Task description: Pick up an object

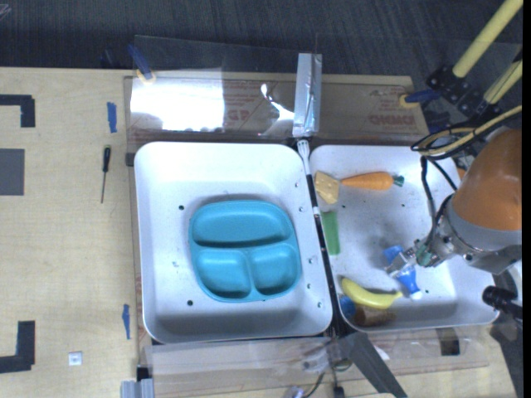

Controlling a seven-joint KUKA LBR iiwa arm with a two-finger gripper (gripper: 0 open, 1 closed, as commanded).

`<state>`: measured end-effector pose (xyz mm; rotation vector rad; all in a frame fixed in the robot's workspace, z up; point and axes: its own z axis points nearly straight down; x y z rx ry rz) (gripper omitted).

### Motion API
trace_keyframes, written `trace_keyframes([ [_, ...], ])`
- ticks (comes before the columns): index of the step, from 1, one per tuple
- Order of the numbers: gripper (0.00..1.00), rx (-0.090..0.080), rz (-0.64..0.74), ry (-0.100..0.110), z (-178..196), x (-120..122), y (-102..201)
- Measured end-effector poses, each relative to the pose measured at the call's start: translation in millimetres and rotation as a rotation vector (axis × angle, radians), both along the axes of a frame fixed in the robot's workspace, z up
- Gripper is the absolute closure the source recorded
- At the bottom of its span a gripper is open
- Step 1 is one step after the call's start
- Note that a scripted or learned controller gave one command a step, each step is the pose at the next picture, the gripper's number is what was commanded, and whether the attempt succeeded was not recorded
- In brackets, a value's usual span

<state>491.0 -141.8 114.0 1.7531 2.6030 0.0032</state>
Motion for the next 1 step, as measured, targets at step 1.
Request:
trace_keyframes([
  [1,1.0,0.001,-0.275,0.001,71.0,39.3,87.9],
])
